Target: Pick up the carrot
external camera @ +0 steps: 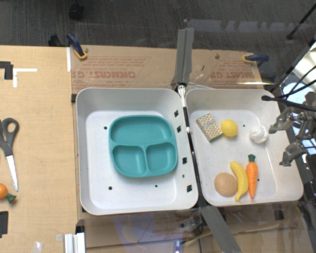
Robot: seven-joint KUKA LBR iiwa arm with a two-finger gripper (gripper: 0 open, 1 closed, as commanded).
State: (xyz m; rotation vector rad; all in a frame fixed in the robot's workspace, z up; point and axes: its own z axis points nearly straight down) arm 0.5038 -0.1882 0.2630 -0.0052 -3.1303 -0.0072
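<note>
Lying at the right bin's [284, 194] front, the carrot [252, 176] points lengthwise, its side touching the banana [239, 179] next to an egg [226, 184]. Come straight down and pinch across its free right side. Farther right, the hand [287, 136] hovers at the rim; I cannot tell whether it is released or clenched

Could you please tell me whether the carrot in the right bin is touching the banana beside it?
Touching. The camera view shows the carrot lying against the banana's right side with no white bin floor between them along their lower halves.
</note>
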